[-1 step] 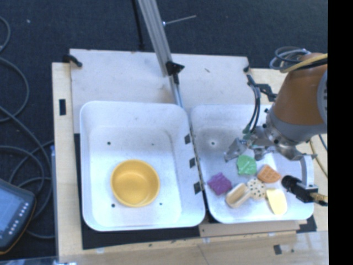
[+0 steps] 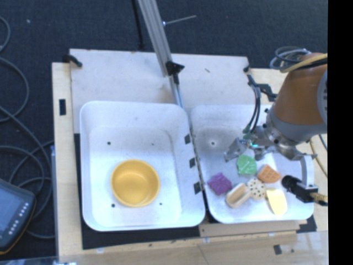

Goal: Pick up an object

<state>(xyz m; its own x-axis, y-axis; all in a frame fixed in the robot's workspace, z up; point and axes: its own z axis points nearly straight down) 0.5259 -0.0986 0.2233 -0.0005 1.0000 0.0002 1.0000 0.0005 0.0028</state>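
Note:
My gripper hangs over the right bin, just above and to the left of a green block. It is open, with nothing between its fingers. Along the bin's front lie a purple piece, a tan bread-like piece, a spotted round piece, an orange waffle-like piece and a pale yellow piece. The grey and orange arm covers the bin's right rear part.
A yellow bowl sits in the left bin, toward its front. A metal pole rises slantwise from between the bins at the back. The right bin's rear left floor is bare.

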